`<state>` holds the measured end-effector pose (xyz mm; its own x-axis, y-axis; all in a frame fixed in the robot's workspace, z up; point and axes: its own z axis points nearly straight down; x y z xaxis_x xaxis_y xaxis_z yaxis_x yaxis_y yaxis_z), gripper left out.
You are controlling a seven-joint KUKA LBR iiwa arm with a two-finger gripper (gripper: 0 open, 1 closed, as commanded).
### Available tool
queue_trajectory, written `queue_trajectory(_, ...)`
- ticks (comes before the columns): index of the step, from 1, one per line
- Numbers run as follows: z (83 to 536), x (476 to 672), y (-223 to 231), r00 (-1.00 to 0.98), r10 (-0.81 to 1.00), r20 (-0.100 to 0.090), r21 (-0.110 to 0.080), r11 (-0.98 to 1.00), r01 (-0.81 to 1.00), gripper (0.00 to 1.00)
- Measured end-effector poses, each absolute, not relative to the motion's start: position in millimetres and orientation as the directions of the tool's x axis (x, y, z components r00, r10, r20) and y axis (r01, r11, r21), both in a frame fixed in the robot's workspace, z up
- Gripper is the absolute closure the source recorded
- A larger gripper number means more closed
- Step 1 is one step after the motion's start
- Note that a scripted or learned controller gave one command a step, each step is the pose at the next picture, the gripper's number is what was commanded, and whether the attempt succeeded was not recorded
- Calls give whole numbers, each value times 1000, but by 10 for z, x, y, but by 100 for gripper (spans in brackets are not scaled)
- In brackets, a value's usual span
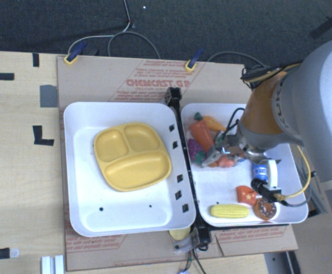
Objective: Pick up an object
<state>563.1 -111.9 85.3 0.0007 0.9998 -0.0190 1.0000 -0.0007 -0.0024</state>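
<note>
two shallow white bins sit side by side on the bench, and we read them from the left. far to the left of the jaws, the left bin [80,210] carries a yellow divided plate [132,156] with three compartments, lying flat near the middle of the bin. a black divider [183,164] runs between the bins, well left of the jaws.

in the right bin [286,216], just left of the jaws, we see a purple toy [194,149] close against the divider side, and above it an orange carrot-like toy [200,132] lying at a slant. a yellow-orange piece [214,122] sits just above and slightly left of the jaws.

the gripper [223,153] is down among this cluster, its tip over a reddish toy [226,162] that lies right at the jaws. we cannot tell whether the jaws are spread or pressed together, nor whether anything sits between them.

below the jaws, near the bin's front wall, lies a yellow corn cob [230,211]. below and to the right of the jaws are a red toy [246,194], a brown round toy [264,209] and a blue-and-white object [261,170]. the grey arm with its orange band [263,104] rises to the upper right.
</note>
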Motion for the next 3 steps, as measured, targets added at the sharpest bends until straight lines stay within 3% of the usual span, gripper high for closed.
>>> queue_trajectory(1,967,5638,-1080,4,1000,-8,3,-4,1000,100)
queue_trajectory(2,1904,6132,-227,-11,1000,3,11,11,1000,100)
queue_trajectory(3,2060,5769,213,-6,1000,2,0,6,1000,100)
